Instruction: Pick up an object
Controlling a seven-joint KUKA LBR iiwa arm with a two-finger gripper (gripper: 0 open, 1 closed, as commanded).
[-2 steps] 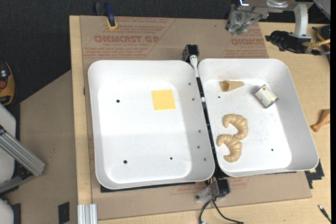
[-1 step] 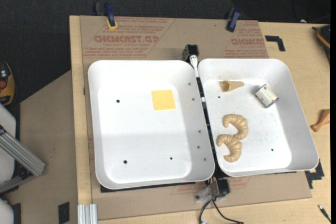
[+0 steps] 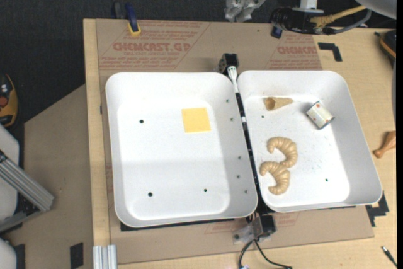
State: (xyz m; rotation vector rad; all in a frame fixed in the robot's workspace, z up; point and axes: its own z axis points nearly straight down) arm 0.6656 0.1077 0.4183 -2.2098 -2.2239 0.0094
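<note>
Gripper: my gripper [image 3: 244, 6] hangs beyond the bins' far edge; I cannot tell its jaw state.
Croissants: two glossy tan croissants [image 3: 281, 164] curl in the right bin [image 3: 352, 135], well apart from it.
Cheese: flat yellow square slice [image 3: 196, 120], left bin [image 3: 126, 148].
Others: pale cone [image 3: 277, 102]; small white packet [image 3: 319, 114].

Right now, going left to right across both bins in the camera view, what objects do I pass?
Yellow square in the left bin → tan cone-shaped piece in the right bin → small white box. The two croissants overlap the cone's span, so I leave them unranked.
</note>
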